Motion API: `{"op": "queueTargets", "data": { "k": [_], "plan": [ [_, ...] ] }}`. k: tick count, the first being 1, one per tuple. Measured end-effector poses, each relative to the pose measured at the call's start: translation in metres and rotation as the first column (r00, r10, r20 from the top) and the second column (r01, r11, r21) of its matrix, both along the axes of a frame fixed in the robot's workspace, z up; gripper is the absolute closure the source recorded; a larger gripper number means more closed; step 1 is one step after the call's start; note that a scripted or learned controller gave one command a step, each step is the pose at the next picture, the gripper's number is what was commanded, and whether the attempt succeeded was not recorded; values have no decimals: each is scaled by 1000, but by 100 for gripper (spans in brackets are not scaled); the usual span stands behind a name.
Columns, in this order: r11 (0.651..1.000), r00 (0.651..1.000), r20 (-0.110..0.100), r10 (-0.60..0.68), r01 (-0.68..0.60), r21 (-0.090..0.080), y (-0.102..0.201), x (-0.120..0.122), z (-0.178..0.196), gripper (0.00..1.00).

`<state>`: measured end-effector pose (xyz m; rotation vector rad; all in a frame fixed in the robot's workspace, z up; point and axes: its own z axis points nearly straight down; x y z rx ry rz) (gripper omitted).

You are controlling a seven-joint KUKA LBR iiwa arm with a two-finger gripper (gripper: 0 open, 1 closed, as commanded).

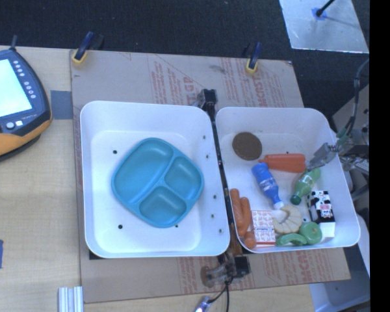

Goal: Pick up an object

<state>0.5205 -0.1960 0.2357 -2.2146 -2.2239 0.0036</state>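
On the wooden bench [39, 194], the gripper [325, 153] (its grip is too hard to tell) sits by the green bottle [304, 186], so next it must go down and grab.

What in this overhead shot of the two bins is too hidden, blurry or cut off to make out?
- Claw, camera view: small and blurred at the right bin's edge; the arm behind it is cut off at the right.
- Small printed carton, camera view: its label is too small to read.
- Green ring, camera view: partly covered by the pale piece beside it.
- Black-and-white box, camera view: its markings are too blurred to identify.
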Motion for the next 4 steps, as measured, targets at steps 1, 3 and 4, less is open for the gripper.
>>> {"op": "queueTargets", "data": {
  "k": [1,3,4],
  "plan": [
    [1000,1000,2,2,-2,-3,40,73,-134,0],
    [1000,1000,0,4,-4,-3,39,73,-124,0],
    [1000,1000,-18,-6,6,2,74,129,-144,0]
  ]
}}
